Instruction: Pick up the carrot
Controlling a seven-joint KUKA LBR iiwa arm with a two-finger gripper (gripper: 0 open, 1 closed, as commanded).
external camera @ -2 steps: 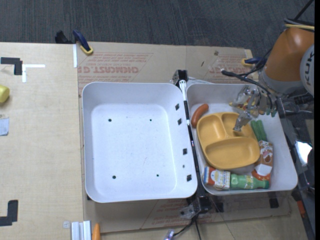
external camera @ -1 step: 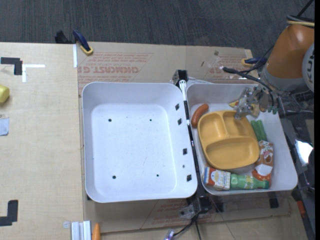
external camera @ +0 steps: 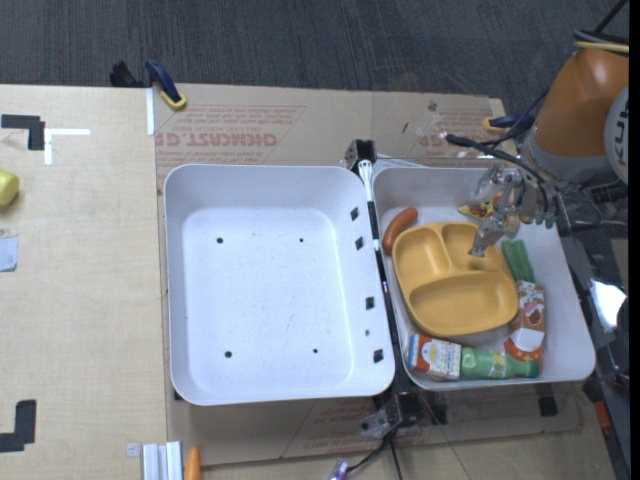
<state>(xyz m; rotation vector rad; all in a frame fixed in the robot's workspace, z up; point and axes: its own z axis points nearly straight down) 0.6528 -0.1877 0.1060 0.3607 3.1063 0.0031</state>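
A single fixed camera sits above the table (external camera: 80,298) and looks down at a slant, far enough back to take in both white bins whole: the left bin (external camera: 190,268) near the middle of the frame, the right bin (external camera: 570,348) toward the right side. Dark floor fills the top strip. The arm (external camera: 585,98) enters from the right edge, cut off by the frame.

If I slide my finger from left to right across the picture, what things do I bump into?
Small yellow object on the bench → blue-and-yellow clamp → big white left bin → orange-red carrot → yellow divided plastic plate → robot's hand → orange band on the arm.
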